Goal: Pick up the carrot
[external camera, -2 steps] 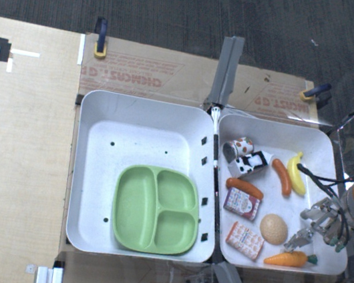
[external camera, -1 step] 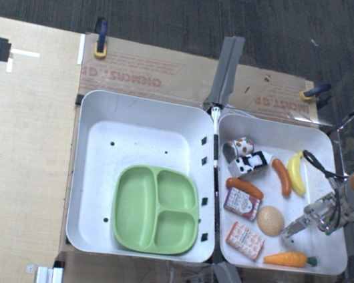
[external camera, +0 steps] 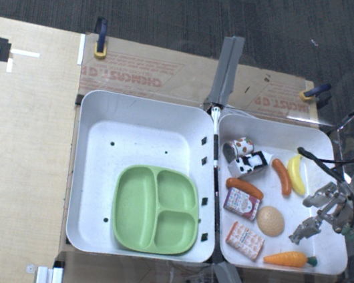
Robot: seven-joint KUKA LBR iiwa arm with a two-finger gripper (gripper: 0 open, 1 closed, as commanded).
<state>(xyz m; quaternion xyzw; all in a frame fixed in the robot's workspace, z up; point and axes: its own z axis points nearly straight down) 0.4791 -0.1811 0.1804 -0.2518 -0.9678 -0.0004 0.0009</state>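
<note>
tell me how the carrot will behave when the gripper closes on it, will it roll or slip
The carrot looks like a smooth, rigid toy, so it probably stays stiff and light. Its round, tapered body may roll or squirt sideways if pinched near the thin end. It lies close to the right bin front wall, below the gripper, which could crowd a finger.

Orange carrot [external camera: 285, 259] with green tip, yellow banana [external camera: 297, 175], light-green tray [external camera: 156, 210], white bins [external camera: 89, 176]

dark carpet floor [external camera: 154, 1], pale wooden bench [external camera: 14, 142]
</note>
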